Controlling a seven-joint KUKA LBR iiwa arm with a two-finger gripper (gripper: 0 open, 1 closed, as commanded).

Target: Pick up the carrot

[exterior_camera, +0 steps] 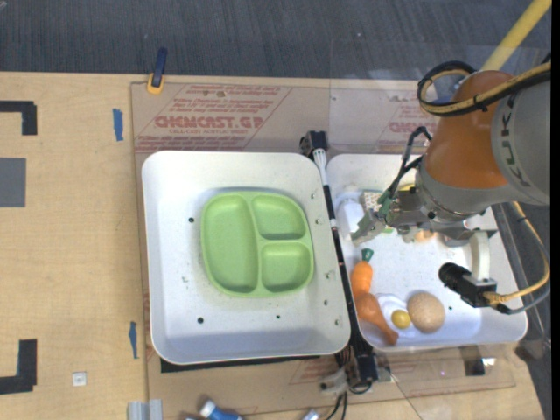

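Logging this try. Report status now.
Hand above right bin, off the carrot. Carrot lying by bin's left wall. Egg and yellow piece beside it.

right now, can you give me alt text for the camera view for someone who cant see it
An orange carrot lies along the left wall of the right bin, with the pincer of the grey and orange arm hovering just above it. Beside the carrot sit a tan egg-shaped object and a small yellow item; the left bin holds a green divided plate.

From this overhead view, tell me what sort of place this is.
Probably a robotics lab test bench: a grey-and-orange arm reaches over two white bins set on taped cardboard, with toy food such as a carrot and a green divided plate.
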